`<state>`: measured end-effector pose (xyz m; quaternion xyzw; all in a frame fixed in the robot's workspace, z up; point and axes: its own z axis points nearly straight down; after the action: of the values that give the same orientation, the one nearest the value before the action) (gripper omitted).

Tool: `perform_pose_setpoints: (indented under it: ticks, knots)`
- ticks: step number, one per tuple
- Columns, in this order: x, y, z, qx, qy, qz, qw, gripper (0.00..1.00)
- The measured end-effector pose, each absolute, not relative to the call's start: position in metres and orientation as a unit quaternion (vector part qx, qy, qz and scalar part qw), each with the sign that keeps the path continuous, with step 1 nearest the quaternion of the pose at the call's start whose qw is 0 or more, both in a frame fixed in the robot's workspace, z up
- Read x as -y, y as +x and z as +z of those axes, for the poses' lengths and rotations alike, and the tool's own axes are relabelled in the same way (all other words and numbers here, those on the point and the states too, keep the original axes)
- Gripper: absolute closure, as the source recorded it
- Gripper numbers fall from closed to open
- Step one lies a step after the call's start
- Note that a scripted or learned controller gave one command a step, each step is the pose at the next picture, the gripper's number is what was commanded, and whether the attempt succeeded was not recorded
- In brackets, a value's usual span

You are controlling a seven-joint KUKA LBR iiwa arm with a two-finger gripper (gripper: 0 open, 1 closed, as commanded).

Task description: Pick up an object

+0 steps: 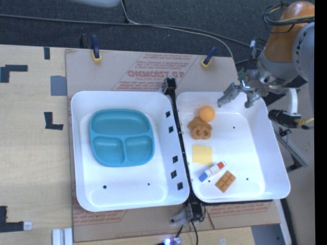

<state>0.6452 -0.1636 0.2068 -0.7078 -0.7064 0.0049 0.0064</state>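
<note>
Camera view has my gripper (pixel 238 98) hanging spread and holding nothing over the far edge of the right bin (pixel 271 142). Nearest is the orange ball (pixel 207 113), just left of my fingers and slightly nearer the camera, touching the brown pretzel (pixel 200 128) beyond it.

Wooden bench (pixel 30 137) with cardboard sheet (pixel 148 70) under 2 white bins (pixel 82 188).

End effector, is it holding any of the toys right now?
No. The end effector is open with nothing between its fingers, above the right bin's far edge.
</note>
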Motion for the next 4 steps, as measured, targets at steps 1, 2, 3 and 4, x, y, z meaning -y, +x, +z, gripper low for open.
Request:
perform_pose_setpoints:
  ticks: [1,2,3,4]
  knots:
    - [0.163,0.648,0.216,0.708,-0.707,0.0008,0.000,0.00]
    - [0.171,0.653,0.163,0.707,-0.707,0.0023,0.001,0.00]
    - [0.167,0.644,0.109,0.708,-0.706,0.0011,0.001,0.00]
    - [0.167,0.644,0.085,0.708,-0.706,0.0010,-0.001,0.00]
